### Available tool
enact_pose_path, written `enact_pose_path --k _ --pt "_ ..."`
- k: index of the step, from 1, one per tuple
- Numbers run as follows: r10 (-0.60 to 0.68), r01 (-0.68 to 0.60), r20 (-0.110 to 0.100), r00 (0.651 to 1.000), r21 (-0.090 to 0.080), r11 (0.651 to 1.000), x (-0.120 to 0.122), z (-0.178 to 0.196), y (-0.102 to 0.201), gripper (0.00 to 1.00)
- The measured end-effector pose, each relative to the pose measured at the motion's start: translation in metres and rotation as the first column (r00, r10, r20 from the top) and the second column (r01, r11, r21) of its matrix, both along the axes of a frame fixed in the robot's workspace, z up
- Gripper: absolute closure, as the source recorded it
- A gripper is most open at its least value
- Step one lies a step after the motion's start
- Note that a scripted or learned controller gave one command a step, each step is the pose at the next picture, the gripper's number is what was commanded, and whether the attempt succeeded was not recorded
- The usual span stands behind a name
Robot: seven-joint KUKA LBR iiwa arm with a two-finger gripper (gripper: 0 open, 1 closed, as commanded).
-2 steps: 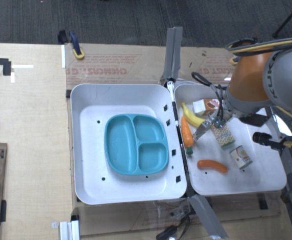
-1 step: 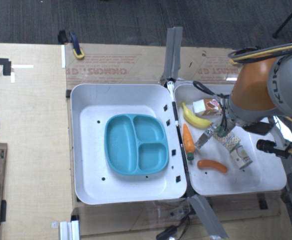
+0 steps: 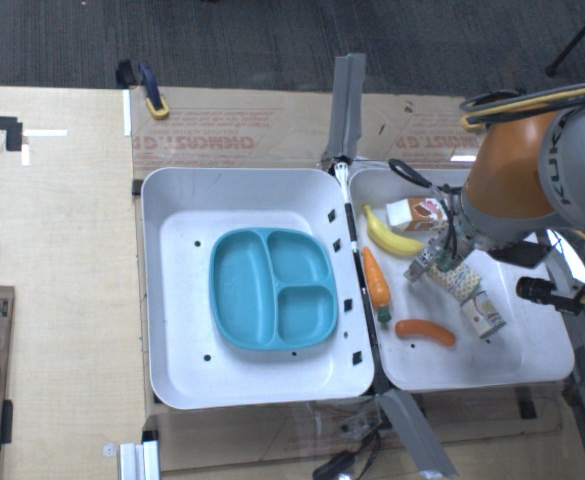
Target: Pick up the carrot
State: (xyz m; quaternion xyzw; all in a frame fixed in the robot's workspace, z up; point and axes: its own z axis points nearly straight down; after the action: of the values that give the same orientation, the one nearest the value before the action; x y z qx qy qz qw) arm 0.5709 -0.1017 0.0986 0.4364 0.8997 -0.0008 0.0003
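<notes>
The gripper (image 3: 430,261) hovered just right of the carrot (image 3: 375,278); whether its fingers were apart, I cannot tell

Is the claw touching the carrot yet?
Apart. The camera view shows white bin floor between the claw and the carrot, which lies along the right bin's left wall, below the banana.

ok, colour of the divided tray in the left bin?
Light blue tray, three compartments, seen clearly in the camera view.
</notes>
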Motion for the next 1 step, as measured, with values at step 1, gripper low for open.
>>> enact_pose_path --k 1 --pt "0.000 0.000 0.000 1.000 0.000 1.000 0.0000 0.0000 0.0001 0.00"
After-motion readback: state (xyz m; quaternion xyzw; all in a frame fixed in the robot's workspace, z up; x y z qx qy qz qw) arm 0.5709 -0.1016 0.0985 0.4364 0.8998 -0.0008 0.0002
